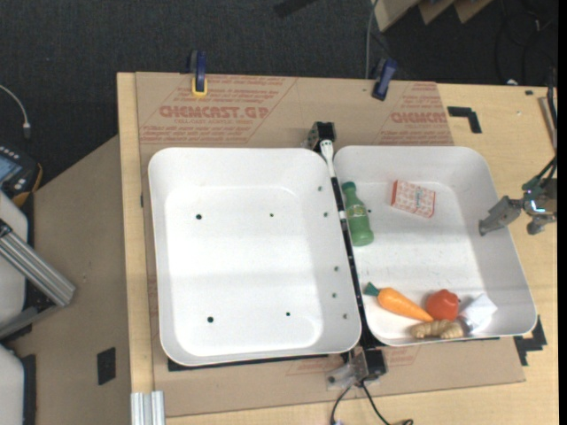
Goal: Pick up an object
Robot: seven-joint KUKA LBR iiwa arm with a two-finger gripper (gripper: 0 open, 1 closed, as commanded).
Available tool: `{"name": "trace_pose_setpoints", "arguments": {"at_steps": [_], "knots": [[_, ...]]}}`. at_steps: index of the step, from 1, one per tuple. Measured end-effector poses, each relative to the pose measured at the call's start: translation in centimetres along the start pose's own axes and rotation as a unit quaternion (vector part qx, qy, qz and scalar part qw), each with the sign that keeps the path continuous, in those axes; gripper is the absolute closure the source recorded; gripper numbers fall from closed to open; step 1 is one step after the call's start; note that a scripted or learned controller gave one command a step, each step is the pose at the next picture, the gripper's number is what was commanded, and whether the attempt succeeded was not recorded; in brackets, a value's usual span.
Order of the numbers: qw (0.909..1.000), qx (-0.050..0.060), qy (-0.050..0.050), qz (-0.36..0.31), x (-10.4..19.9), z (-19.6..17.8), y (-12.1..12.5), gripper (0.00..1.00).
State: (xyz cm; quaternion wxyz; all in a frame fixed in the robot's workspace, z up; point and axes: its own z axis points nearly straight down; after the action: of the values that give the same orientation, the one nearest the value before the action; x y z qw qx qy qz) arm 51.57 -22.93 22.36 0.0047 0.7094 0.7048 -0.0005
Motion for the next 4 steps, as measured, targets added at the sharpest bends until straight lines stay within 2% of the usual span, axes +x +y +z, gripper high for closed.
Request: {"name": "trace_pose_setpoints", "arguments": {"at_steps": [1, 2, 3, 4], "knots": [[1.0000, 0.006, 0.006, -0.005, 4.4, 6.6, 3.2, 0.00], [1.0000, 0.000, 0.001, -0.001, 1.1, 0.7, -0.3, 0.00], [1.0000, 0.002, 0.005, -0.008, 10.4, 2.9, 4.0, 0.00], [1.0000, 0.004, 0.002, 0.002, 0.5, 1.9, -1.5, 0.00]]}}
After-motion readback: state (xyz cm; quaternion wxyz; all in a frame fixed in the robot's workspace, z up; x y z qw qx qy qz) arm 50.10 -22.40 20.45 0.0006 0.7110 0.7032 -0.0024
